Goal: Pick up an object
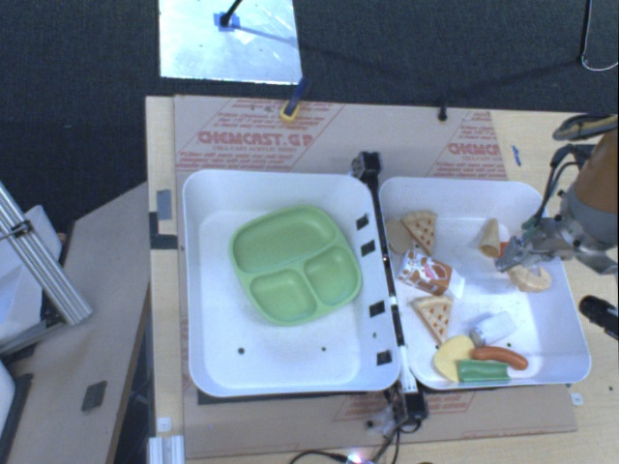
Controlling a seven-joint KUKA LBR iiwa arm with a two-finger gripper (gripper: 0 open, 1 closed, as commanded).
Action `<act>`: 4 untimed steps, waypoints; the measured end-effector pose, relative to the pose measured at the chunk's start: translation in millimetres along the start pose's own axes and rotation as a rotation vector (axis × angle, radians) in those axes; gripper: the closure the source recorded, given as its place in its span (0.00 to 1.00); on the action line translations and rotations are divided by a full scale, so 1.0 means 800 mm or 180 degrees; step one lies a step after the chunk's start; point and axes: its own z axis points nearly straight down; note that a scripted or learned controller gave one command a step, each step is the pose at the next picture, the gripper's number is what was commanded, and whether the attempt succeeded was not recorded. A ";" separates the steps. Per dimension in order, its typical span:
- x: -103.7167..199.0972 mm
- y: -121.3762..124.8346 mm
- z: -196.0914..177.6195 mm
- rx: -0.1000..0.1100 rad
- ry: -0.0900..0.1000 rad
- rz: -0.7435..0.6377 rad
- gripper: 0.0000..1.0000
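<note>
Grey metal at the right edge of the frame marks the gripper [515,257], low over the right bin [566,332] and tipped toward its upper right part. Whether its fingers are parted or closed I cannot tell, and nothing can be seen held between them.

Just beside its tip lie a tan, rounded pastry [531,278] and, slightly up and left, a cone-shaped piece [490,237]. Either looks the likeliest target, since both sit nearest the tool and apart from the crowd below.

Further left in the same bin are a triangular sandwich wedge [421,228], a red-and-white packet [425,273] and a second wedge [434,315]. Toward the lower right of the frame a sausage [499,358] lies above a green block [482,372], beside a yellow cheese slice [449,358] and a small white piece [496,328]. These are packed close, so a descent there would probably nudge neighbours.

Across the black divider [379,264], the left bin [208,356] holds a green sectioned plate [295,262], well apart from the arm. The bin's right wall stands close to the pastry and may crowd the outer side of a grasp.
</note>
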 end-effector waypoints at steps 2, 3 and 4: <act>-0.002 -0.009 -0.095 0.0008 0.0003 0.0000 1.00; 0.065 0.000 -0.104 0.0012 0.0011 -0.0017 1.00; 0.128 0.008 -0.097 0.0015 0.0012 -0.0017 1.00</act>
